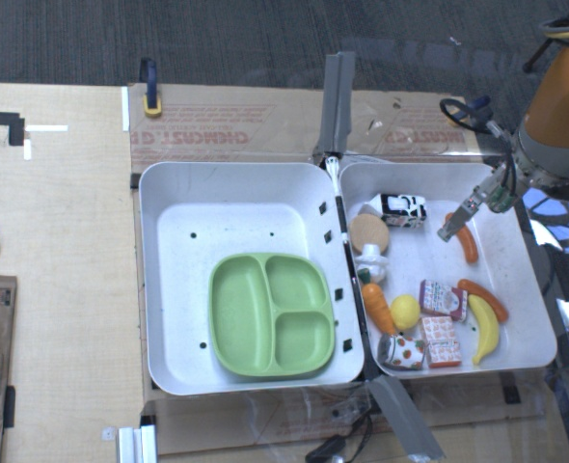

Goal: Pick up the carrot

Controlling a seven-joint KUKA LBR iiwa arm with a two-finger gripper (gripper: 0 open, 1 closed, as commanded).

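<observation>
A: What's the setting?

B: A pale wooden worktop with dark carpet beyond it, and a sheet of printed cardboard under two shallow white plastic bins set side by side. The left bin holds a light green three-compartment plate, lying flat toward its front right.

A: And the right bin?

B: The right bin is crowded. The orange tapered carrot lies near the bin's left wall, toward the front, its thick end pointing to the back. Just beside it on the right is a small yellow lemon, close enough that they seem to touch. Behind the carrot sit a small white bottle and a round tan bun, with a black-and-white toy cow further back.

A: What else?

B: Two small red-and-white cartons, a yellow banana, an orange-red sausage-shaped piece beside the banana, and a round patterned packet at the front.

A: Where's the arm?

B: The grey arm with its orange band reaches in from the right. Its pincer hangs over the back right part of the right bin, well apart from the carrot. An orange-red hot-dog-shaped piece lies right at its tip.

A: Gripping it?

B: I cannot tell; the fingertips are too small and blurred to judge how far apart they stand.
</observation>
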